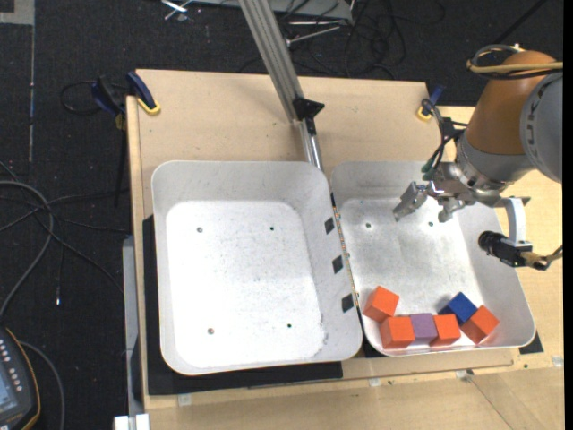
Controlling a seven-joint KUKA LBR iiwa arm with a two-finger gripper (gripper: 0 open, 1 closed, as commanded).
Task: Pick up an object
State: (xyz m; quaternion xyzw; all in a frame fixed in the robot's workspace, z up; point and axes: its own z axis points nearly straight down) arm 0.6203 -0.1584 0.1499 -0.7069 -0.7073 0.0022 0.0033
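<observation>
While the gripper (pixel 428 202) is being held spread and empty over the right bin's (pixel 421 258) far end, the blocks (pixel 428 322) are being left clustered against the near wall (well apart from it), so a reach toward them is being called for.

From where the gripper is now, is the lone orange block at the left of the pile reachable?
Probably yes. The gripper hangs over the right bin, and bare floor lies between it and the orange block.
</observation>
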